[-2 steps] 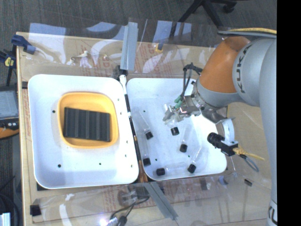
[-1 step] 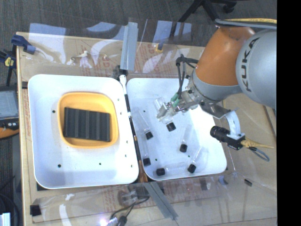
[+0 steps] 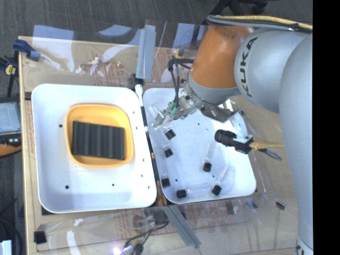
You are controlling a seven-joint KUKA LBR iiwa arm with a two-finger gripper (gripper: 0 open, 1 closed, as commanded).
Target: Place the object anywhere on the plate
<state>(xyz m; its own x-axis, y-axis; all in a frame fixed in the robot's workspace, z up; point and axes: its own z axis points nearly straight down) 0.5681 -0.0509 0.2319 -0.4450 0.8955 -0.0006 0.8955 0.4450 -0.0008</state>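
A yellow plate (image 3: 98, 113) with a dark ridged slab (image 3: 99, 140) on it rests in the left bin (image 3: 48, 179). My gripper (image 3: 161, 116) hangs low over the upper left corner of the right bin (image 3: 239, 182), close to the wall between the bins. Several small black pieces lie in the right bin, the nearest one (image 3: 170, 134) just below the gripper and another (image 3: 168, 152) lower down. Faint clear plastic glints show around them. I see nothing that is plainly held by the gripper.
The grey arm with its orange band (image 3: 218, 52) covers the right bin's upper right part. A black cylinder (image 3: 229, 139) sticks out from the wrist over the bin. A metal bar (image 3: 144, 52) stands behind the bins.
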